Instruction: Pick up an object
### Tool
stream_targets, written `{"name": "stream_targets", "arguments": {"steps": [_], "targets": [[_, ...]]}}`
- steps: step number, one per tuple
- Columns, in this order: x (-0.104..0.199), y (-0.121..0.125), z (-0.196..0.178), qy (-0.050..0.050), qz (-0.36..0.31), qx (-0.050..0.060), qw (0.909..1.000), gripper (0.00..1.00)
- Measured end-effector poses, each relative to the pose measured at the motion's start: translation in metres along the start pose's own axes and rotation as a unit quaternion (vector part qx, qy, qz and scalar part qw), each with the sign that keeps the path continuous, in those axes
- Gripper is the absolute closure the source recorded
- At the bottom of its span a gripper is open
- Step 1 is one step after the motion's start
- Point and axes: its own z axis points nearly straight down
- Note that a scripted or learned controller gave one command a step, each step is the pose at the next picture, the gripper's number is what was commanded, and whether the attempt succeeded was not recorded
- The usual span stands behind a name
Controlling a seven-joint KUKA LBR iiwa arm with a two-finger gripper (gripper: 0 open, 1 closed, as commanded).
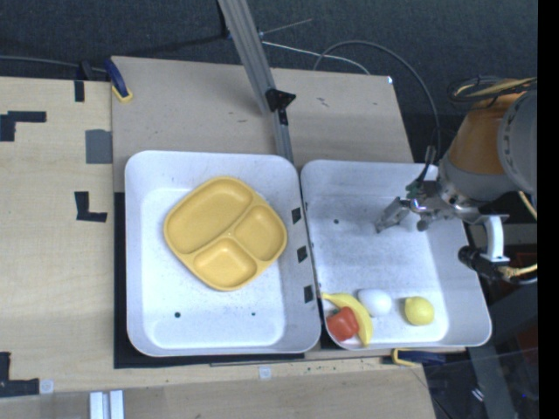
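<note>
My gripper [402, 224] hangs over the upper right part of the right bin [349, 190], its two fingers spread apart and open with nothing between them. Along that bin's front edge lie a yellow banana [355, 307], a red fruit [342, 324] tucked against it, a white egg-shaped object [376, 301] and a yellow lemon [419, 310]. All of these lie well below the gripper in the view, apart from it. A yellow divided plate [225, 232] rests in the left bin [148, 321].
A grey metal pole [253, 55] slants down from the top to the seam between the bins. Cables [376, 59] loop behind the right bin. The arm's orange band [480, 142] stands at the right edge. Bare bin floor lies under the gripper.
</note>
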Motion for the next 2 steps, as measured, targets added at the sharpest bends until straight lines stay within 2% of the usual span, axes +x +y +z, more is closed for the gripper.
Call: {"name": "stream_targets", "arguments": {"steps": [1,2], "targets": [[0.001,0.000,0.029,-0.001,0.000,-0.003,1.0000,0.00],[0.001,0.000,0.018,-0.001,-0.001,-0.003,1.0000,1.00]]}}
